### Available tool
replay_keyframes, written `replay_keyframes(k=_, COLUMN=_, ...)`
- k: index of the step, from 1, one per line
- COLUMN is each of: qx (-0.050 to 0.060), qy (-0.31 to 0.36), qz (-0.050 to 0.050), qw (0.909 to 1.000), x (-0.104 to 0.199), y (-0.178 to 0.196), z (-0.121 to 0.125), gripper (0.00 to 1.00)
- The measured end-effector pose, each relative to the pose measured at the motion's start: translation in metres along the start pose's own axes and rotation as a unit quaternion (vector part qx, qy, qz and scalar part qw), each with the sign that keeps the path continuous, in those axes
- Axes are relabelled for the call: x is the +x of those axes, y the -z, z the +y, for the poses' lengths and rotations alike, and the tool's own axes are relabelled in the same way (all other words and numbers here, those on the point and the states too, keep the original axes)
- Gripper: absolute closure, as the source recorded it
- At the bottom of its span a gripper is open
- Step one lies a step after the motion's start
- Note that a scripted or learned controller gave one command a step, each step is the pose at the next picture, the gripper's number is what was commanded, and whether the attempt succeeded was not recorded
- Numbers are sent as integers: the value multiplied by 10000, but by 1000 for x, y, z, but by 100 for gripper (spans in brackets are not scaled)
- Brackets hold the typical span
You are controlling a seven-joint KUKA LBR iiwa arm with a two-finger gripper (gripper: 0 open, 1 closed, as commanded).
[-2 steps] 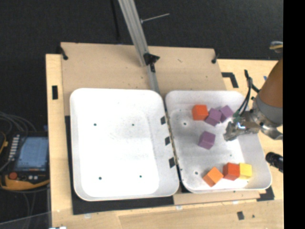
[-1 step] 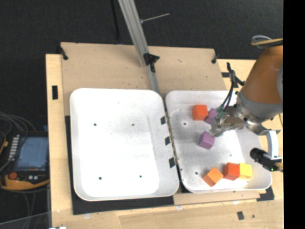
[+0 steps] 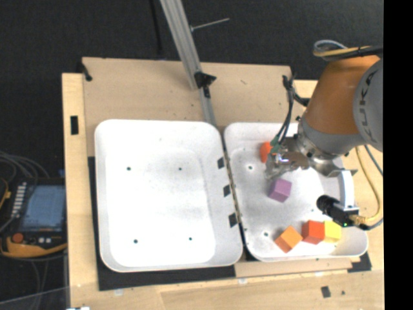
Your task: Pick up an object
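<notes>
Fingers (image 3: 279,163) over right bin (image 3: 255,237) — spread or pressed, cannot tell; purple block (image 3: 280,190) just below, apart.

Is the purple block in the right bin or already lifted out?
In the bin. The purple block lies on the right bin floor, just below the gripper, not between its fingers.

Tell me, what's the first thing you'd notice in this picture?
The big arm with its orange band reaching in from the right, its gripper low over the right bin. Next, the colourful blocks there: a purple block just below the gripper, and orange, red and yellow ones along the near edge.
</notes>
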State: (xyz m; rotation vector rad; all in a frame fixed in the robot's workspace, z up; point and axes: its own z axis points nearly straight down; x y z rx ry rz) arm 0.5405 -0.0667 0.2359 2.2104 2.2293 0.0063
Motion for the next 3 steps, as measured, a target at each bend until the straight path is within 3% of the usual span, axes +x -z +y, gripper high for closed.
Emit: replay_keyframes(k=3, qx=14, qy=-6, qz=-3, qw=10000, x=158, y=11, z=9, gripper=100)
